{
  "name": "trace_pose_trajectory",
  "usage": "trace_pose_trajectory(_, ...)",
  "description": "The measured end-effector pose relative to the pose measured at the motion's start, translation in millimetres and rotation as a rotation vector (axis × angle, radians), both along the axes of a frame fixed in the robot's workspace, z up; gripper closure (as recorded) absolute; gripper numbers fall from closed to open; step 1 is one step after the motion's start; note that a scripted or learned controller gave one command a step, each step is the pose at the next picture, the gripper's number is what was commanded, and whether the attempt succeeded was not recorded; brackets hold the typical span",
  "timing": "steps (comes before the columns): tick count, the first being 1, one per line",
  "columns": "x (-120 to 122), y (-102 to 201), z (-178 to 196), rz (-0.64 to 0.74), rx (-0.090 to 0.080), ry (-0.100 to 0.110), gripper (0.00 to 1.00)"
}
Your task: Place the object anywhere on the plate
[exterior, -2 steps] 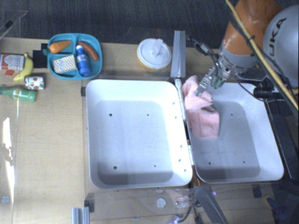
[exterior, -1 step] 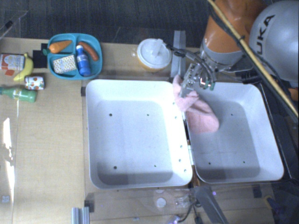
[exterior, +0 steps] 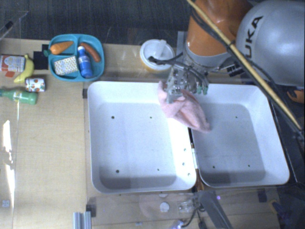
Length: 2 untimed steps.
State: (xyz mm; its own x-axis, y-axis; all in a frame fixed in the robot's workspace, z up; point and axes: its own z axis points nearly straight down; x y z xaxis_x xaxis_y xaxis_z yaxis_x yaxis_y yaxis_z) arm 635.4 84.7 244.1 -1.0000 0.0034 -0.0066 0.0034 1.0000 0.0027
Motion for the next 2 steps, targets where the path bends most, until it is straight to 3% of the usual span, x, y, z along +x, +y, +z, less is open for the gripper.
trace_pose_trajectory(2,1,98,-14,0.004,0.001,-0.001,1.0)
